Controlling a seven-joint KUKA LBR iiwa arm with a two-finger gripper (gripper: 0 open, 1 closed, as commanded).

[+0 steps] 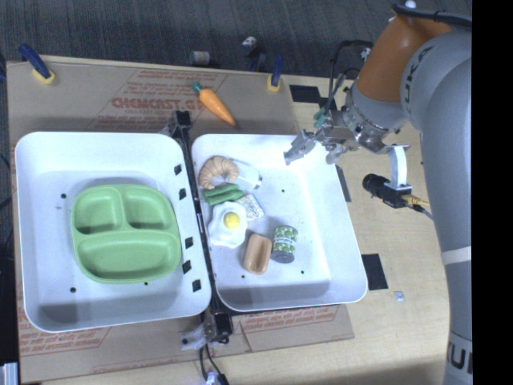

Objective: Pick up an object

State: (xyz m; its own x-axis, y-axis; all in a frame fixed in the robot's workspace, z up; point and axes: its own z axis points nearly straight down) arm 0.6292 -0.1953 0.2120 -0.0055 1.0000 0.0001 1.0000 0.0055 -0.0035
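Two white bins sit side by side on the bench. The left bin [36, 215] carries one green divided plate [124, 233], three compartments. The right bin [321, 239] holds the loose pieces, five clearly countable: one croissant [218, 169] at the far left, one green bean pod [222, 193] just near of it, one fried egg [229, 224] next, one bread-coloured block [256, 253] nearer still, and one small green can [284, 244] just right of that block. A pale wrapper-like piece lies beside the egg; what it is I cannot tell. One carrot [216, 106] lies outside, on the cardboard beyond the bins. The gripper [309, 144] hangs over the far right corner of the right bin, well apart from the cluster, nothing between its fingers; spread or pressed together, I cannot tell.
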